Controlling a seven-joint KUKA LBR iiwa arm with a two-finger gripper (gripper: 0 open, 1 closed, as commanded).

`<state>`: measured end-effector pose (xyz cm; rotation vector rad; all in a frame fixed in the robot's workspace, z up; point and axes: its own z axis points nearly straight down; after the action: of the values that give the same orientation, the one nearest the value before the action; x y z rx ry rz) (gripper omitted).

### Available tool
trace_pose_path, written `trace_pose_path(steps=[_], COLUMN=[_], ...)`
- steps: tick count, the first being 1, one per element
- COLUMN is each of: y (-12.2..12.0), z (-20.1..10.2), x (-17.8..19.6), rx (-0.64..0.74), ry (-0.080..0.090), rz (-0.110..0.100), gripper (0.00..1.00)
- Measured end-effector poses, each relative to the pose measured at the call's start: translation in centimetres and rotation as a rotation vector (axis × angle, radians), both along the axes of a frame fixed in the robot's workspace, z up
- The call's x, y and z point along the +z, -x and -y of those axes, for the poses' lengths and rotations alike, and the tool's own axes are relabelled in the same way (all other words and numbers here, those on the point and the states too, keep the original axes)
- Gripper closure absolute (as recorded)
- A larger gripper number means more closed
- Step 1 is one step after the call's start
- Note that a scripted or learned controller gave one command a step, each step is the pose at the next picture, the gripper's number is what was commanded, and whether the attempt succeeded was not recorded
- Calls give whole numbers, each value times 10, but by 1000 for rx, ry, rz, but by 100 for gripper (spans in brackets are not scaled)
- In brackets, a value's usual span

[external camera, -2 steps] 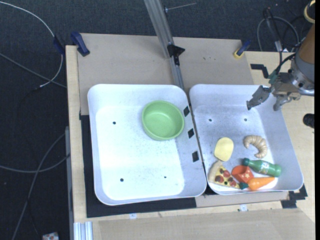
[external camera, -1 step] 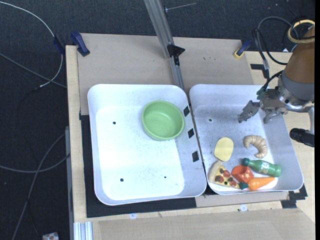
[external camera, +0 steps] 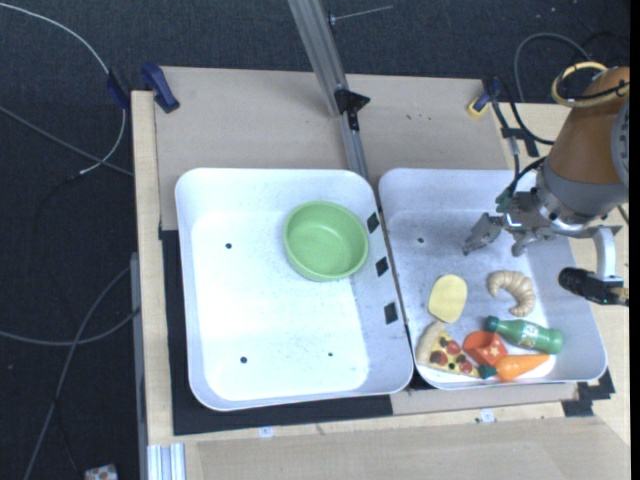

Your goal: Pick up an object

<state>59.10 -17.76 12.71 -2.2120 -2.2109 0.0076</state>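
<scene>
In the right bin (external camera: 430,203), my gripper (external camera: 499,242) hangs low over the bin floor with its fingers spread open and nothing between them. A tan croissant (external camera: 512,288) lies just in front of it. A yellow lemon-like piece (external camera: 448,297) sits to the croissant's left. Along the bin's front edge lie a green bottle (external camera: 526,334), a red pepper (external camera: 485,347), an orange carrot (external camera: 520,366) and a pizza slice (external camera: 443,351). A green bowl (external camera: 325,240) stands in the left bin (external camera: 230,298).
A slanted metal post (external camera: 325,58) rises from the bench's back between the bins. Black clips (external camera: 381,265) sit along the divide between the bins. Cables (external camera: 520,148) trail near the arm at the right. Bare white floor lies at the right bin's back left.
</scene>
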Motion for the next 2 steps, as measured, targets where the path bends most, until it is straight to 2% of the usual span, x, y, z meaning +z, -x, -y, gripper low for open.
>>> trace_pose_path(steps=[1, 2], y=[1, -1], z=[-1, -1], x=[-33, -18], rx=[0, 0], ry=[0, -1], rz=[1, 7], gripper=[0, 100])
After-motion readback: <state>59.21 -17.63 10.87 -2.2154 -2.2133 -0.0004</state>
